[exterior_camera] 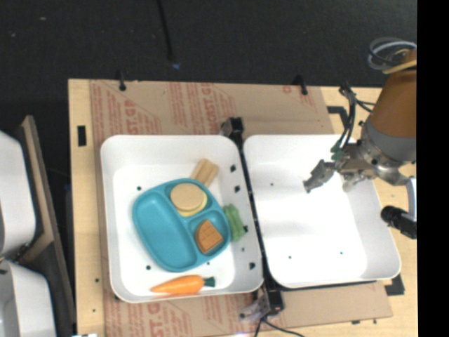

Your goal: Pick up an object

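My gripper (pixel 331 180) hangs above the upper right part of the right bin (pixel 330 258), open, with nothing between its fingers. One finger (pixel 314 177) points down-left toward the bin floor. All the objects lie in the left bin (pixel 116 188). A blue divided tray (pixel 165 230) carries a round tan biscuit (pixel 189 197) and a brown toast piece (pixel 209 236). A wooden block (pixel 205 170) leans at the tray's top edge. A green piece (pixel 233 222) sits at its right side. An orange carrot (pixel 181 284) lies near the front wall.
A black divider clip (pixel 232 127) marks the seam between the two bins. The bins rest on a cardboard-covered bench (pixel 161 111). The arm's orange band (pixel 400 111) and cables stand at the right, over the right bin's far corner.
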Robot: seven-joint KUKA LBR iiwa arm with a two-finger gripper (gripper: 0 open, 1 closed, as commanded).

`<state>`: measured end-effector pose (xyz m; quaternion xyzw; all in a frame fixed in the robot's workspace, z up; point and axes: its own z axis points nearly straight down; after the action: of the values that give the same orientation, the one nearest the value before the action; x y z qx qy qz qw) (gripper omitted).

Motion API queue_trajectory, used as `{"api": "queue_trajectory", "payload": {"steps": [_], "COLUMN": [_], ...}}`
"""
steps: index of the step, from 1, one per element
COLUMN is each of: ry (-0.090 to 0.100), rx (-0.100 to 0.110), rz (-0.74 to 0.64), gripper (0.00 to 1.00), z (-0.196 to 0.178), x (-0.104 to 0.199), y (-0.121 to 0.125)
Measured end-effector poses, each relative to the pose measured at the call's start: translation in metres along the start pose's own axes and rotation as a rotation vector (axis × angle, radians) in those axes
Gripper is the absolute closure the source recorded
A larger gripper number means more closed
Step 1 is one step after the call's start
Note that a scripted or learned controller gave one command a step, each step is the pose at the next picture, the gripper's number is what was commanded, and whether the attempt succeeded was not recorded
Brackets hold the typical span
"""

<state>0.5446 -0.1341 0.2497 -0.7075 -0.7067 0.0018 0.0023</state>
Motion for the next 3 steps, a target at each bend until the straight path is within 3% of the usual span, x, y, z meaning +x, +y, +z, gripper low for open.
{"api": "queue_trajectory", "payload": {"steps": [1,3], "ry": [-0.001,0.000], "rx": [-0.007,-0.003], "rz": [-0.001,0.000], "gripper": [0.00,0.00], "z": [-0.003,0.088], "x": [0.000,-0.001], "y": [0.001,0.009]}}
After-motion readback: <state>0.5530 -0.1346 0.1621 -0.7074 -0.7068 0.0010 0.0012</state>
